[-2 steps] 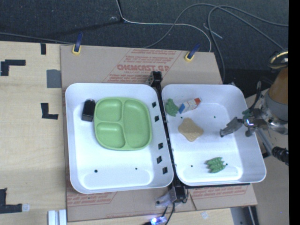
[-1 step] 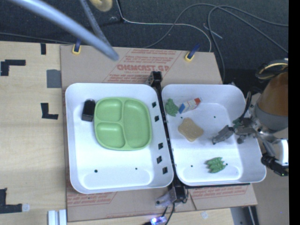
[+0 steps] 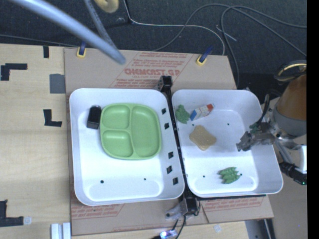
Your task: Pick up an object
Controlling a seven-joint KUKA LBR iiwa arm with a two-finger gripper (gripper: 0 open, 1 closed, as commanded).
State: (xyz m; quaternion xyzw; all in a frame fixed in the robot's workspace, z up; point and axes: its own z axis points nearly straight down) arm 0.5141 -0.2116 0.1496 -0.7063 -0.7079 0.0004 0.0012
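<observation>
In the right bin lie a tan sponge-like block, a small white tube with red and blue ends, a green leafy piece at the far left corner, and another green leafy piece near the front. My gripper hangs over the right side of this bin, reaching in from the right, with nothing visible between its fingers. It sits well right of the tan block and above the front green piece.
The left bin holds a green divided plate and a small black block beside it. Black clips run along the seam between the bins. Cables lie on the dark surface behind the bench.
</observation>
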